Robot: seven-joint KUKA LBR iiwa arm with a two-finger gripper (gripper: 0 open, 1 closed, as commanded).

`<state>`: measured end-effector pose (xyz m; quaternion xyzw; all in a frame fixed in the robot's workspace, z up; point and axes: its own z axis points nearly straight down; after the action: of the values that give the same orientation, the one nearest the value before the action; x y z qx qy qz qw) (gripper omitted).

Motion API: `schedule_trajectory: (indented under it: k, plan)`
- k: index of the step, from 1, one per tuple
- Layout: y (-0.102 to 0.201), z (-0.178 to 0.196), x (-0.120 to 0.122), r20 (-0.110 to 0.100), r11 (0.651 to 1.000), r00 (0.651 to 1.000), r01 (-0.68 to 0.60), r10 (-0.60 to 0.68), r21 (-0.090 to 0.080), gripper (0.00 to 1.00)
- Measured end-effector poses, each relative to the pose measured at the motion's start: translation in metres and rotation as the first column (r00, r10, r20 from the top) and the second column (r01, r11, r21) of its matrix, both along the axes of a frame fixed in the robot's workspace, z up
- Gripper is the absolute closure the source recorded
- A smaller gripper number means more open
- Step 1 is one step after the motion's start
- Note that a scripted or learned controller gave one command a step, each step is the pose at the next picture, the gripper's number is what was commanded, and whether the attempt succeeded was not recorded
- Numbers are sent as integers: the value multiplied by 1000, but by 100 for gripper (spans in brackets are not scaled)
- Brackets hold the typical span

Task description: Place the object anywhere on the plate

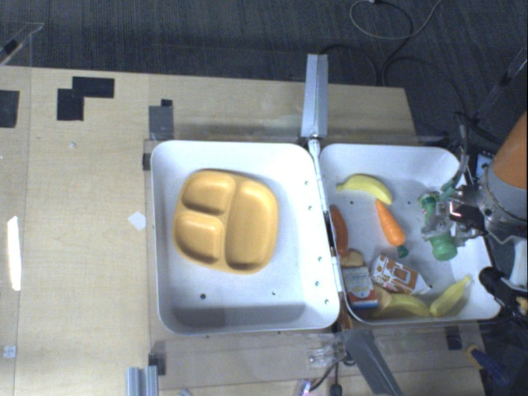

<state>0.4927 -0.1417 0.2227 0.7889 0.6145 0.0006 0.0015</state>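
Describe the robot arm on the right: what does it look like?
The arm is grey with an orange band near the wrist. Its tool is a small dark and metal cluster with green parts and thin dark cables around it. Finer detail is too small to tell.

Light wood table (82, 221) w/ black tape patches (82, 96) at upper left. Dark grey carpet floor (206, 19) behind it, thin cable loop (381, 16) lying on it at upper right. Metal bracket (316, 93) stands at table's back edge. Glare streak on table's left side.
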Motion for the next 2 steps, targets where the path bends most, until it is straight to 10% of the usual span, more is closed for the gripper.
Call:
schedule_trajectory:
  k: [2]
  plan:
    - [151,-18,55,-3,974,974,-226,226,2,100]
